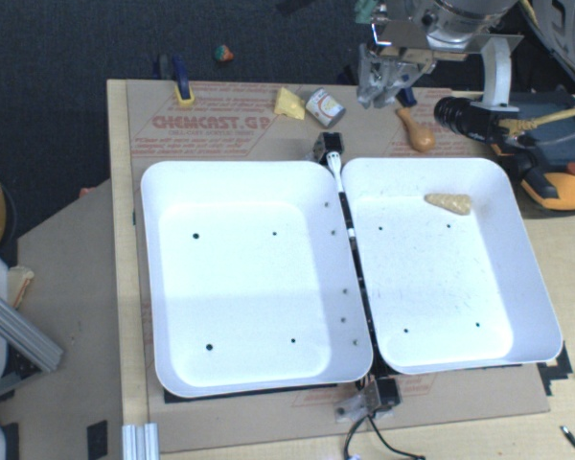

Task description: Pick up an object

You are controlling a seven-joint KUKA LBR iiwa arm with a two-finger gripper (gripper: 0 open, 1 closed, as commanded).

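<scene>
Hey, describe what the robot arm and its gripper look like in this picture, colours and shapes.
The arm is a rounded grey body with an orange band at the top edge of the view. Below it sits a silver metal wrist block, and from that the gripper, a small grey metallic piece with two short fingers. A greenish part shows beside the wrist block.

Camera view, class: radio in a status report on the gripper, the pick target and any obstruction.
Gripper high behind the bins, holding nothing visible. Tan object lies alone in right bin, near its far wall. Nothing over it; approach looks clear.

Tan lump [448,202] in right bin [517,286]
</scene>
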